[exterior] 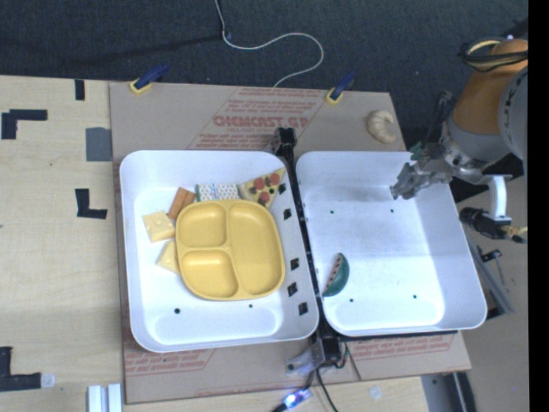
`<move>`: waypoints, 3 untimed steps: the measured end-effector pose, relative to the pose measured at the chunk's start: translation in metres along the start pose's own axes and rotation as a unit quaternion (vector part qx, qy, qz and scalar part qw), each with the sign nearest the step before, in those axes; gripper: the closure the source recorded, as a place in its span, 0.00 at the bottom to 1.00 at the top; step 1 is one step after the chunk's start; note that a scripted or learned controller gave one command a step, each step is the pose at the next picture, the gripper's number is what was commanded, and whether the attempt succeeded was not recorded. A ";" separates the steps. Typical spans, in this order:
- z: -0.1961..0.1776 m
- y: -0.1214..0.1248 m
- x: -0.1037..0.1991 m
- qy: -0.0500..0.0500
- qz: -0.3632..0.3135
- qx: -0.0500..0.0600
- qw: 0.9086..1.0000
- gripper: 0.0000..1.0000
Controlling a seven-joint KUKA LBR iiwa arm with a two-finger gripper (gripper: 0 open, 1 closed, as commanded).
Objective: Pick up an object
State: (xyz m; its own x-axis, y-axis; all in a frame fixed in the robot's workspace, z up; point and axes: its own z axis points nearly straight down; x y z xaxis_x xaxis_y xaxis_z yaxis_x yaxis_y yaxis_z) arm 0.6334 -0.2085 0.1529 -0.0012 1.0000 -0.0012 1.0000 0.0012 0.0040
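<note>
Status: pick not started. The tool (pixel 405 185) hangs over the far right part of the right bin (pixel 446 312); whether it is open or closed cannot be told, and nothing is visible in it. Nearest candidate, a green object (pixel 335 275), lies at this bin's near left side. Remaining: descend, grasp, lift

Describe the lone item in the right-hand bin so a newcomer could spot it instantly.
Find the right bin of the two white bins. Near its lower left corner, close to the divider between the bins, lies a small curved green piece. Nothing else lies in that bin; the yellow divided plate and its clutter sit in the left bin.
</note>
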 end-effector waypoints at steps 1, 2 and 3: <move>-0.053 -0.005 0.008 0.000 -0.001 0.000 1.000 1.00; -0.073 -0.004 0.009 0.001 0.000 0.001 1.000 1.00; -0.063 -0.021 0.063 0.001 -0.002 0.003 1.000 1.00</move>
State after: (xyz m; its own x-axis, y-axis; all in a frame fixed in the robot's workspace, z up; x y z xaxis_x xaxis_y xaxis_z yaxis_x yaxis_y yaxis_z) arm 0.6118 -0.1450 0.2158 -0.0052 1.0000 0.0012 1.0000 0.0052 -0.0030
